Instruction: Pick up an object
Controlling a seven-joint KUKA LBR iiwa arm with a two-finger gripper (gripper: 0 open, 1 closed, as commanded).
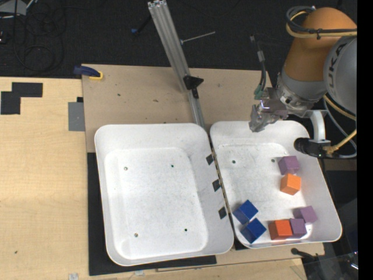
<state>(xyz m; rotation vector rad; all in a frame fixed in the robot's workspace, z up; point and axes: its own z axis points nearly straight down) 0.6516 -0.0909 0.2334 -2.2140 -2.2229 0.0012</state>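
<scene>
Purple, orange and blue blocks sat far down the right bin while my gripper hung high over its top edge, jaws too blurry to tell, so I feared it might grab only air.

A tan wooden bench fills my view. At nine o'clock sits my left white bin. A slanted aluminium rail rises toward twelve o'clock. A blue-and-yellow clamp grips the bench edge at ten o'clock.
</scene>
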